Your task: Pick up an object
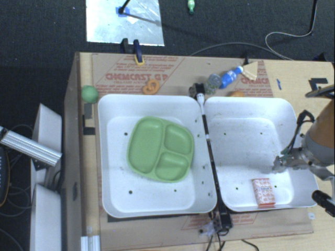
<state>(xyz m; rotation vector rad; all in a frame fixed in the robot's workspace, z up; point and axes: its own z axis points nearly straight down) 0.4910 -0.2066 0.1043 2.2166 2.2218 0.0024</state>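
Observation:
A small red-and-white packet [263, 191] lies flat near the front of the right bin [246, 114]. A green divided plate [160, 148] rests in the middle of the left bin [112, 140]. The gripper [279, 163] reaches in over the right bin's right wall. It sits low inside the bin, just up and to the right of the packet and apart from it. Nothing shows in its grasp. The grey arm with its orange band runs off the right edge.
Behind the bins on the cardboard lie a green ball [89, 93], an orange ring [151, 87], a blue bottle [230, 78] and a blue-and-yellow clamp [137, 51]. A foil sheet [124, 14] lies on the dark floor beyond. A black cable [299, 123] loops by the arm.

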